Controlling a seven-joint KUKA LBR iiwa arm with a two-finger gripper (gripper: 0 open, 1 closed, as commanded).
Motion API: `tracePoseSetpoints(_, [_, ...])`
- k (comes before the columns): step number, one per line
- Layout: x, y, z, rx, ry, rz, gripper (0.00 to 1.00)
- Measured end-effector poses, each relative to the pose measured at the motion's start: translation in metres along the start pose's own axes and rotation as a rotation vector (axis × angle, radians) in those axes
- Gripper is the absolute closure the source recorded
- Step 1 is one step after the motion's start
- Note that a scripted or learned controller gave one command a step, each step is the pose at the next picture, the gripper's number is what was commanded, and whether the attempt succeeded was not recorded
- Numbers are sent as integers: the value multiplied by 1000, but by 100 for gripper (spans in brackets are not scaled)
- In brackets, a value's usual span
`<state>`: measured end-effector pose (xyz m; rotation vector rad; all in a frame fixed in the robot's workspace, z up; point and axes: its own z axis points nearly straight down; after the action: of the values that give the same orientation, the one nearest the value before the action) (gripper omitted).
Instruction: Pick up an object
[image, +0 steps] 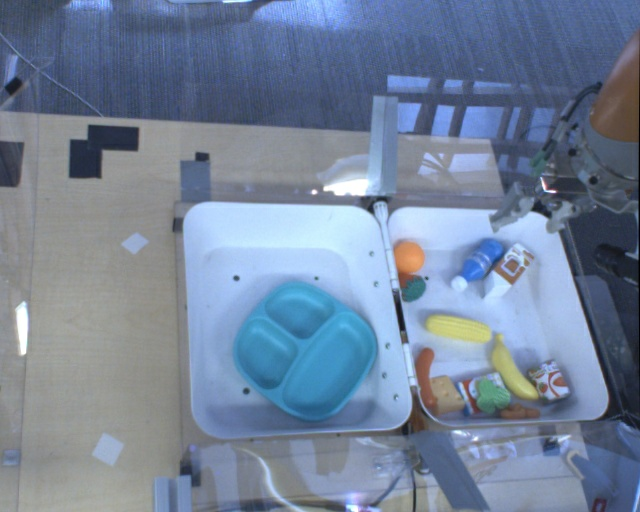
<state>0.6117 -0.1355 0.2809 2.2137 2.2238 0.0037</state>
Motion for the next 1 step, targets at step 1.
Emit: tracePoseSetpoints(1, [16, -35, 138, 2, 1, 37, 0])
